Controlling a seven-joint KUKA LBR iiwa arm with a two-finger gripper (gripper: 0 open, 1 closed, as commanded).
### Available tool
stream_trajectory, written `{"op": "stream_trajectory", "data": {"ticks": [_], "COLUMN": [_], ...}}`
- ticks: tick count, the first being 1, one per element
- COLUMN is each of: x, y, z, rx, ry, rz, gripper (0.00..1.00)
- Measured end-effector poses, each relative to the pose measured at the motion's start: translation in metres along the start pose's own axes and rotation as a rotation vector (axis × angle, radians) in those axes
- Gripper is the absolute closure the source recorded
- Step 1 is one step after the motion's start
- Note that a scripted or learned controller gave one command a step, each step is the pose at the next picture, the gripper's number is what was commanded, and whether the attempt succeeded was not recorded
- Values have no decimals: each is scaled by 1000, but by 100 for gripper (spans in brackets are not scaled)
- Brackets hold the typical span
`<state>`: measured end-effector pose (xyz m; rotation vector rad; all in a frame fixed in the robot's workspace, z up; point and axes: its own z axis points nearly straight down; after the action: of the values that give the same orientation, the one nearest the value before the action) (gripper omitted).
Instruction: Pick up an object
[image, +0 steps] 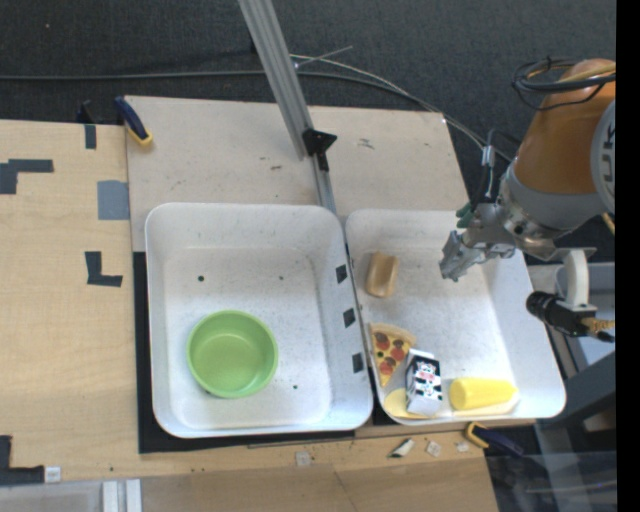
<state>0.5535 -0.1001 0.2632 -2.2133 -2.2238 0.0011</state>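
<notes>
My gripper (453, 267) hangs over the back right part of the right bin (520, 310), with nothing seen between its fingers. A tan bread-like piece (381, 274) lies to its left in the same bin. Toward the bin's front lie a pizza slice (390, 349), a small black-and-white carton (424, 383) and a yellow block (482, 393). A green bowl (232, 352) sits in the left bin (180, 240), far from the gripper.
A slanted metal pole (290, 95) runs from the top down to the wall between the bins. A blue-and-yellow tool (133, 120) lies on the bench at the back left. Small scraps (415, 447) lie in front of the right bin.
</notes>
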Motion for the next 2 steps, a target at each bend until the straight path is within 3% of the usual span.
{"op": "stream_trajectory", "data": {"ticks": [2], "x": [103], "y": [-14], "z": [-3], "rx": [3], "ry": [0], "rz": [-2], "gripper": [100]}}
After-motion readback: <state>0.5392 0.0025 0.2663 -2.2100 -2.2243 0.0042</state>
